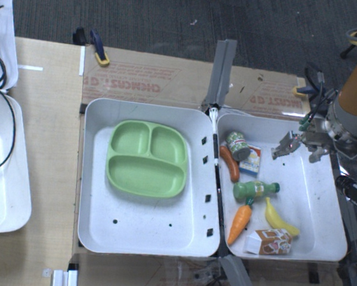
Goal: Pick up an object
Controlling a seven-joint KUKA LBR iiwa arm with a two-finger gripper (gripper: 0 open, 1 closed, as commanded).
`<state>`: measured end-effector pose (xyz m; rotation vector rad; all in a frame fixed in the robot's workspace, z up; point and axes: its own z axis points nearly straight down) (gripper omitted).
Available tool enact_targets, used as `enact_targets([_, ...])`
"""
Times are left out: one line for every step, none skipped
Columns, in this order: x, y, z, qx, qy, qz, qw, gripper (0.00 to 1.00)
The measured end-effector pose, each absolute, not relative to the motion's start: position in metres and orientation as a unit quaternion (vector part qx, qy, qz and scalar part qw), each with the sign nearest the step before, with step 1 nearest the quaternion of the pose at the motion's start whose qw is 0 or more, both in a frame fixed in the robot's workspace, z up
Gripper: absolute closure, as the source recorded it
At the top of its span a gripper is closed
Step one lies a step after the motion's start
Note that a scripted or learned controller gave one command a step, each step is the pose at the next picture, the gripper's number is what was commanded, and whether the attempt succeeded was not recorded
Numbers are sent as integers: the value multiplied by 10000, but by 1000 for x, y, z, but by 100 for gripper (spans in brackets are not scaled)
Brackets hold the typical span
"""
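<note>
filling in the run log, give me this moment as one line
gripper: above right bin, far right corner | held: nothing seen | toys: hot dog, banana, carrot | left bin: green plate

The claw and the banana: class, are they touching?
Apart. The camera view shows the claw above the right bin's far end, with bare white floor between it and the banana.

Seven objects are lying in the right bin (325, 207): a can (236, 144) tipping beside a small box (252, 160), a sausage (229, 162), a green bottle (256, 190) lying sideways, a carrot (240, 222), a banana (279, 219) and a carton (270, 242).
</note>
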<state>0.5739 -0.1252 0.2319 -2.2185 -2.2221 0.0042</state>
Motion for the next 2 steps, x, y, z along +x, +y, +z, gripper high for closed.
enact_targets([499,-127,91,-6001,-8000,4,11,0])
enact_targets([499,-128,100,-6016,-7988,2,8,100])
